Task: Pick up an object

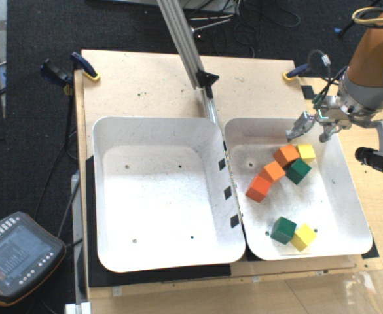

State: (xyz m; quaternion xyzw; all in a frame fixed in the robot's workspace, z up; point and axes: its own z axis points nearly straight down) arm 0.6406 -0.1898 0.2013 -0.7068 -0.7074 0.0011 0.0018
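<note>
My gripper (312, 129) hangs open above the far edge of the right bin (348, 195), with nothing between its fingers. Just below it lies a cluster of blocks: a yellow block (306, 152), an orange block (287, 155), a green block (298, 171), a second orange block (273, 171) and a red-orange block (259, 188). Near the bin's front sit another green block (283, 229) and a yellow block (303, 237), touching each other.
The left bin (158, 188) lies beside the right one, the two meeting along a shared rim. A slanted metal bar (181, 34) crosses the bench's far side. Blue-and-yellow clamps (85, 67) hold the board's far corners. A pendant (14, 257) lies at the lower left.
</note>
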